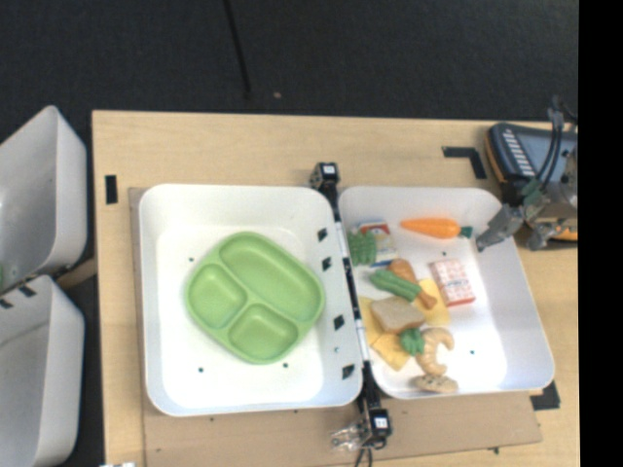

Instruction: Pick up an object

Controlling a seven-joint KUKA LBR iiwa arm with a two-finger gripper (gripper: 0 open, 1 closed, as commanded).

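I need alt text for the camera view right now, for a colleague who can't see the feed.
The gripper hovers at the right bin's upper right edge, near an orange carrot, holding nothing visible. That bin also holds a pile of toy food and a small red-and-white box. The left bin holds a green divided plate.

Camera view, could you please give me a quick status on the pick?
Gripper at right bin's upper right rim, nothing seen held. Carrot lies nearest, just left of it. Other toy food piled on bin's left side. Green tray in left bin.
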